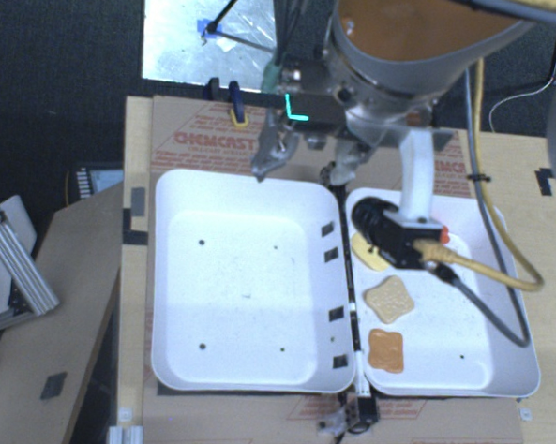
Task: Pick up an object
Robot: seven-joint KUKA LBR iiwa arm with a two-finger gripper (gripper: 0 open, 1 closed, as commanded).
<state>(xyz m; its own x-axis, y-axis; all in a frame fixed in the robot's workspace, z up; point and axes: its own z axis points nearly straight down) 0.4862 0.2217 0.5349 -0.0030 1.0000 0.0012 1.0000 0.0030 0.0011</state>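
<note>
My gripper [306,167] hangs over the far rim of the left bin [182,257], near the divide between the two bins. Its two fingers [270,160] stand wide apart with nothing between them. The right bin [495,361] holds a tan bread-shaped piece [389,299] and an orange square piece [387,351] near its left wall. A yellow flat piece [366,252] lies further back, partly hidden under a black device. All three lie to the right of the gripper and nearer the camera.
A black device [392,235] on a white post [417,178], with a yellow hose [491,273] trailing right, sits over the back of the right bin. Small clips [334,257] line the wall between the bins. Cardboard [208,137] lies under both.
</note>
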